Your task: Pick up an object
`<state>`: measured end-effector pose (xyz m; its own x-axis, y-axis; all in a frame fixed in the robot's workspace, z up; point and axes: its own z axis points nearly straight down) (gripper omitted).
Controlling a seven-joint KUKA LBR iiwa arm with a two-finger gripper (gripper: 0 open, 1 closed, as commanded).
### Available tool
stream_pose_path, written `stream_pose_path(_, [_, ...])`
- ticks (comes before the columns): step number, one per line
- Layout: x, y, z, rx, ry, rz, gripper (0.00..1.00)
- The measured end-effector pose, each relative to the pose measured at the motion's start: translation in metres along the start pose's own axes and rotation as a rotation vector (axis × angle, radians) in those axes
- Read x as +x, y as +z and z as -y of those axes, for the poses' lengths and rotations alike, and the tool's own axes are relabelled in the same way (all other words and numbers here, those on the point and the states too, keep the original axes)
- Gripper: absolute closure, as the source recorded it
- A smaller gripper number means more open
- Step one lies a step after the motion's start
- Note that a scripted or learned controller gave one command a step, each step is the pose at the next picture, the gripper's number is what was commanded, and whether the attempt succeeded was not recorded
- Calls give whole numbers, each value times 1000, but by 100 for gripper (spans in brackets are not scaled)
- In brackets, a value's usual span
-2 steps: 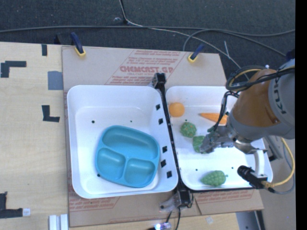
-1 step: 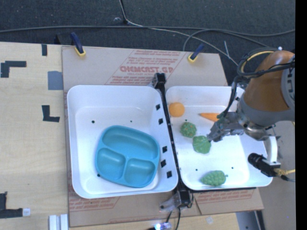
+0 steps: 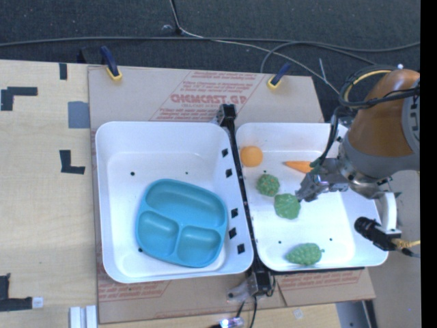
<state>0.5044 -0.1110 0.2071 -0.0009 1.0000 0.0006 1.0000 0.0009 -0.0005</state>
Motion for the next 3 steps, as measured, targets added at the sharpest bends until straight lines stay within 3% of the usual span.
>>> stream_pose_path(3, [150,-21,-44,0,-6,-1,100])
